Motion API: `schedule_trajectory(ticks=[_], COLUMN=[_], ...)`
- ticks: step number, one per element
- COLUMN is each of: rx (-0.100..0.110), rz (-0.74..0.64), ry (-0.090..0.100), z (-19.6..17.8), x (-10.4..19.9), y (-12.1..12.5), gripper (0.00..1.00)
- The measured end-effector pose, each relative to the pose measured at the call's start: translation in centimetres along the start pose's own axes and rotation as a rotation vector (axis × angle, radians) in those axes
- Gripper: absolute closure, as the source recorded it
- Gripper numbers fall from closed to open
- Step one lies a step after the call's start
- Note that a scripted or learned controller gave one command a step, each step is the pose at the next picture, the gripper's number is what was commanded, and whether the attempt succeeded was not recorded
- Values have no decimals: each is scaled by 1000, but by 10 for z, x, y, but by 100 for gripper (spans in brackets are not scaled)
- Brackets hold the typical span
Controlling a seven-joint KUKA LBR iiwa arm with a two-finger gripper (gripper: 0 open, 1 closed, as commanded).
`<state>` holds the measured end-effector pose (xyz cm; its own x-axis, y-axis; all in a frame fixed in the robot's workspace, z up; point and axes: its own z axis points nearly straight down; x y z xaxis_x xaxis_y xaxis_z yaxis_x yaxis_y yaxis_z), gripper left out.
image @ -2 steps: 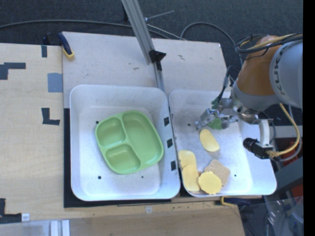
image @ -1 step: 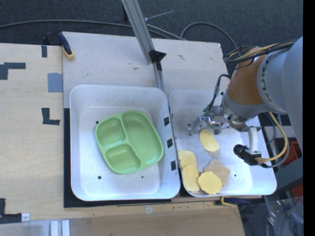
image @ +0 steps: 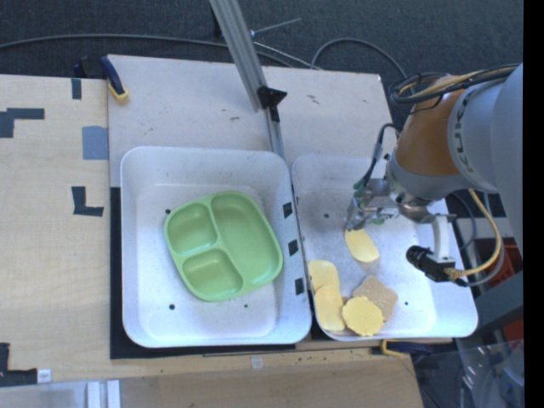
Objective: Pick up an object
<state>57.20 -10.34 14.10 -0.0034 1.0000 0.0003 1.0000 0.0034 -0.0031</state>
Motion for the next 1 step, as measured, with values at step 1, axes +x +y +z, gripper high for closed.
schedule_trajectory(ticks=[1], rx=[-6], rz=[1], ry=[-1], z=[-52], x=[6], y=[-4], gripper=[100])
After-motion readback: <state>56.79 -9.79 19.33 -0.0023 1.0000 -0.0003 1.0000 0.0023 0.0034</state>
